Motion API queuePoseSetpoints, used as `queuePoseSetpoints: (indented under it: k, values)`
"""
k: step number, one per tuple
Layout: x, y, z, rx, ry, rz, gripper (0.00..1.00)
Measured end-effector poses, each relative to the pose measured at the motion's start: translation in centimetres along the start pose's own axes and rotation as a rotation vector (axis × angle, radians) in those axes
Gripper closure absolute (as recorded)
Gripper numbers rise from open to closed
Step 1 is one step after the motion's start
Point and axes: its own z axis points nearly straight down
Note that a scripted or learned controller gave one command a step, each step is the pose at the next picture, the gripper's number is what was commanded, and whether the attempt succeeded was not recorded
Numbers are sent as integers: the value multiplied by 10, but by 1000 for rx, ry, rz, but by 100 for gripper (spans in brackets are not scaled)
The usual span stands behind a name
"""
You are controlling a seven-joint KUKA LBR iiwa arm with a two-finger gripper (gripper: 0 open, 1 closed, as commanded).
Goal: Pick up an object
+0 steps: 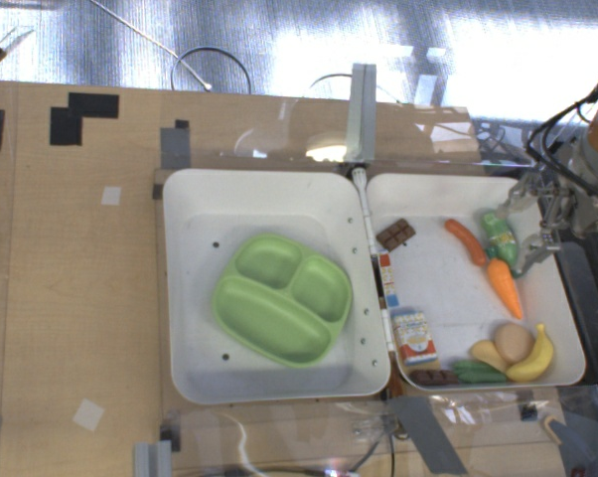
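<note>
So the arm's hand is hanging at the far right edge of the right bin, right over the cluster where the green bottle-ish toy and the orange carrot sit. Can't really tell how wide it's open from this angle; the metal bits blur into the cables, and I don't see anything clamped in it, so I wouldn't call it a grip yet.

Loads of candidates in that bin: a red-orange chili or sausage thing just left of the green toy, a chocolate bar piece near the divider, a small carton toward the near side, plus a pile in the near right corner, banana, egg and a green pod all touching each other. The left bin has the green divided plate and that's it.

If it were me I'd go for the carrot or the green toy since the hand's already just beside them. Trouble is they're touching, so a sloppy descent probably nudges both and grabs neither. Best bet: line the closing direction across the carrot's narrow width, come down on its fat end away from the green toy, and stay off the bin wall. The corner pile looks like a worse pick, too crowded.
</note>
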Motion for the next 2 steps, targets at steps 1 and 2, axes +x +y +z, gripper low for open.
queuePoseSetpoints:
  k: [1,2]
  values:
    - [-12,11,124,-5,11,-98,0]
    - [-21,18,135,0,-3,-25,0]
